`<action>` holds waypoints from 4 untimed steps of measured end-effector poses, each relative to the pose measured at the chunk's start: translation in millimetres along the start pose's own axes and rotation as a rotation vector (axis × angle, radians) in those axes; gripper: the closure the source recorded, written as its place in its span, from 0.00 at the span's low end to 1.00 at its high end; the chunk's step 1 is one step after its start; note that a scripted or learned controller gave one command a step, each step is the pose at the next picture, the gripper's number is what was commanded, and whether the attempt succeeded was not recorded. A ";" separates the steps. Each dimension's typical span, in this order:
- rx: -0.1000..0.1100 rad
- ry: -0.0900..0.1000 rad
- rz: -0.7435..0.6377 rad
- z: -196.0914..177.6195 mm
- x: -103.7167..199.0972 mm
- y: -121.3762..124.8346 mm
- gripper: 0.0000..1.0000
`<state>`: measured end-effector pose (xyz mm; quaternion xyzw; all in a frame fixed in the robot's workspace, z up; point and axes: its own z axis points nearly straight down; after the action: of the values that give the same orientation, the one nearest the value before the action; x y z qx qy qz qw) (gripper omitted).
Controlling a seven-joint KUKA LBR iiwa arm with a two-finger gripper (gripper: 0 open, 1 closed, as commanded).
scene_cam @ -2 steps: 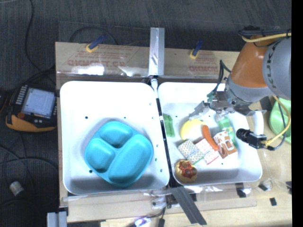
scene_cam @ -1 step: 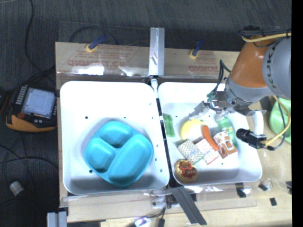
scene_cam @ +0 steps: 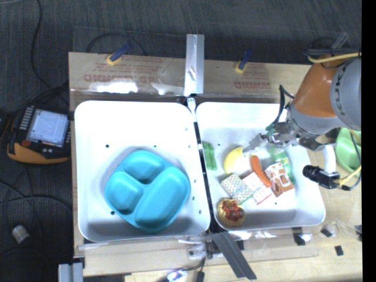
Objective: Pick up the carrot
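Lying in the right bin (scene_cam: 305, 213), the carrot (scene_cam: 259, 170) is a slim orange-red stick set at a slant, its upper end pointing toward the far left and its lower end toward the near right. It sits among a cluster of small things: a yellow lemon (scene_cam: 234, 157) just to its left, a checked packet (scene_cam: 235, 186) and a pale pink-patterned packet (scene_cam: 256, 188) just below it, and a red and white carton (scene_cam: 278, 178) touching or nearly touching its right side. A dark red, glossy fruit-like item (scene_cam: 231, 212) rests near the bin's front wall, and a green strip (scene_cam: 209, 155) lies along the left wall.

The gripper (scene_cam: 275, 135) hangs over the far part of the right bin, just above and to the right of the carrot's upper end, and nothing shows between its tips; whether it is spread or closed I cannot tell at this size. The grey arm with its orange band (scene_cam: 314, 93) comes in from the right.

The left bin (scene_cam: 94, 122) holds a blue divided tray (scene_cam: 148, 188), tilted across its floor. Both white bins sit on a pale wooden bench (scene_cam: 276, 75), with clear sheeting held by clips along the far edge. Beyond is dark carpet (scene_cam: 53, 22) with loose cables, and a handheld control pendant (scene_cam: 38, 132) lies to the left.
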<state>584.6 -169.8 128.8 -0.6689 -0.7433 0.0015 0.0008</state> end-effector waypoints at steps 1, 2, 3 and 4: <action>-0.015 0.005 -0.154 37.9 -0.8 -4.2 0.00; -0.019 0.005 -0.171 37.8 -42.4 -2.8 0.00; -0.007 0.007 -0.172 25.9 -46.1 -11.3 0.00; -0.014 -0.010 -0.421 38.1 12.7 -17.3 0.00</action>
<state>565.9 -159.0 90.7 -0.4986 -0.8668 -0.0005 -0.0074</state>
